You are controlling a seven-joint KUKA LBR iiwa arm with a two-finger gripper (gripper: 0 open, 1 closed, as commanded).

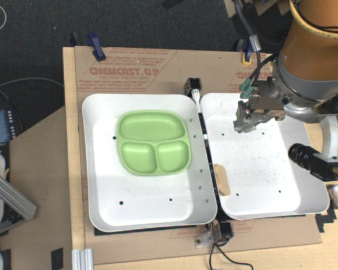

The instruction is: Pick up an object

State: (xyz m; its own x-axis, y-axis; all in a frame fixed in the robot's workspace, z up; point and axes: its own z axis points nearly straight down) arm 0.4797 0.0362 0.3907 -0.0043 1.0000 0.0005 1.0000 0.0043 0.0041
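A light green plate with three compartments [154,142] lies flat in the left bin [101,167], toward its back half. A small tan flat piece [221,180] rests at the left edge of the right bin [270,190]. My gripper [244,124] hangs over the back part of the right bin, pointing down, well to the right of the green plate and behind the tan piece. I see nothing held at its tip.
The two white bins sit side by side on a cardboard sheet [129,66], joined by a black strip [205,151]. Blue clamps [96,46] hold the sheet's back edge. The arm's big orange and grey body [315,44] looms over the back right corner.
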